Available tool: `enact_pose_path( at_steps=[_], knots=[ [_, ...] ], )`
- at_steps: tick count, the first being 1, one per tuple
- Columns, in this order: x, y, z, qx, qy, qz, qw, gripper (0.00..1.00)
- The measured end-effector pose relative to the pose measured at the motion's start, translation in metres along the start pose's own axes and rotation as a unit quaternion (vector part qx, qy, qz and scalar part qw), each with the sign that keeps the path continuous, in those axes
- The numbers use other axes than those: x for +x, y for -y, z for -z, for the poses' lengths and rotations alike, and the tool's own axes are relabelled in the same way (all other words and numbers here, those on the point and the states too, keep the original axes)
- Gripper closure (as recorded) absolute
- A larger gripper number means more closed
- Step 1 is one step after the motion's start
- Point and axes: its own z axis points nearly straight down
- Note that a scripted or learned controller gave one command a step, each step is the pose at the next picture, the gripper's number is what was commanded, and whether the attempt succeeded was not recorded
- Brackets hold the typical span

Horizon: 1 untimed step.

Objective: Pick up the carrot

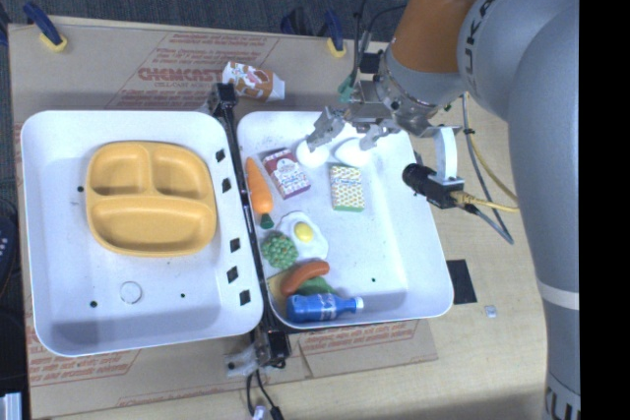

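The carrot lies against the right bin's left wall, centre frame. The gripper hovers upper right of it, jaws wide and holding nothing, likely readying to grasp.

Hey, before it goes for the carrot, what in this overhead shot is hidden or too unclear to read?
- Right bin, far right corner: covered by the arm's wrist.
- Sausage: lower edge tucked behind the blue bottle.
- Red packet and patterned packet: print too small to read.
- Carrot: lies against the bin's left wall, so its far side is unclear.
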Motion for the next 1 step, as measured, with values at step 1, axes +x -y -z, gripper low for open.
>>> enact_pose_path(
  at_steps=[1],
  knots=[
    [0.0367, 0.0323, -0.0484, 0.0, 0.0, 0.018, 0.9998, 0.0]
  ],
)
